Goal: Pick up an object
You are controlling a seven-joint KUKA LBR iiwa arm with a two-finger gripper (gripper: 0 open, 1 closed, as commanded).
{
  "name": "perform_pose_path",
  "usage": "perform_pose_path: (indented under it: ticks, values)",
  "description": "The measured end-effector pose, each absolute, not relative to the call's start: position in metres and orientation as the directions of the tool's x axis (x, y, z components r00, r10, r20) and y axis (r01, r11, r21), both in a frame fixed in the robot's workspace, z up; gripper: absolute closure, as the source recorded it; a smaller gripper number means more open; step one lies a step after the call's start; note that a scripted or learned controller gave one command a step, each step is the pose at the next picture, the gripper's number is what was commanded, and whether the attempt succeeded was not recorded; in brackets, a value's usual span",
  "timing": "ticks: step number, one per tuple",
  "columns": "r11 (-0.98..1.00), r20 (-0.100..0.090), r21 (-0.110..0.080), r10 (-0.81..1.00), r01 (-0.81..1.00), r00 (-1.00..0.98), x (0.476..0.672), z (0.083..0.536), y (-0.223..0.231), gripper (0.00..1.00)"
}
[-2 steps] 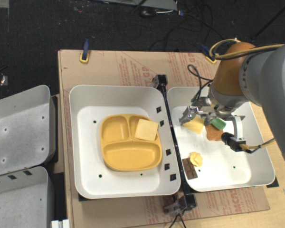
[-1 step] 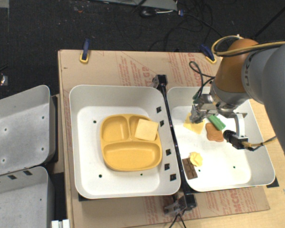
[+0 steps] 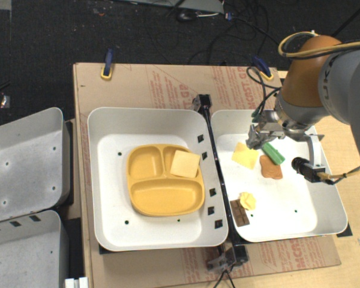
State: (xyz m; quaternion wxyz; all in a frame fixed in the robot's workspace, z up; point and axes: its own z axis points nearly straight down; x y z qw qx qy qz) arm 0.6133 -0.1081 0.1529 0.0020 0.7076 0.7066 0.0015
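The tool (image 3: 259, 138) hangs low over the back of the right bin (image 3: 300, 221), but from above I cannot tell whether it is open or closed or has hold of anything. Just beside its tip lie a pale yellow wedge (image 3: 245, 156), a green piece (image 3: 273, 153) and a brown piece (image 3: 271, 168); nearer the front sit a small yellow lump (image 3: 247, 200) and a dark brown bar (image 3: 239, 212). The left bin (image 3: 108, 137) holds a yellow divided tray (image 3: 162, 188) with a pale yellow square (image 3: 185, 164) in its upper right compartment.
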Motion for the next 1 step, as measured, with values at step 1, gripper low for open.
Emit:
perform_pose_path:
  ticks: [1]
  values:
    - [0.002,-0.001,0.005,1.0,1.0,-0.002,0.6145,0.2063,-0.1081,1.0]
